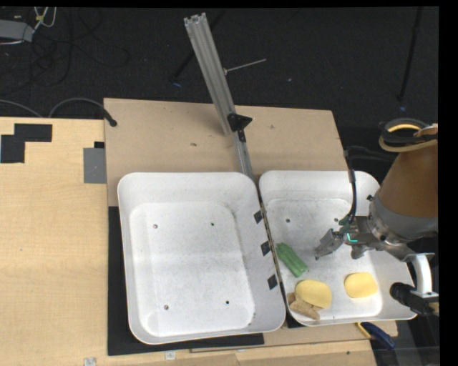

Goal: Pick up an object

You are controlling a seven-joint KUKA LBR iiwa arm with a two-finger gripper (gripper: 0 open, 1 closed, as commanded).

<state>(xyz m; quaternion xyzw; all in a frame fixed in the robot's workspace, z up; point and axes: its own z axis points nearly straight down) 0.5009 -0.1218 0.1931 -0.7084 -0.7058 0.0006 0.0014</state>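
Crowding end effector: green piece (two yellow lumps nearby).

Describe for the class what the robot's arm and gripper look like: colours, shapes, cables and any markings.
The arm is a thick rounded body with a broad orange-brown band above a grey wrist section. A thin black cable runs down beside it toward the gripper. The gripper is a small grey metal piece with a tiny teal light near its base. No lettering can be made out.

Robotics lab, plywood bench, two white bins, aluminium camera mast, loose cables on dark floor
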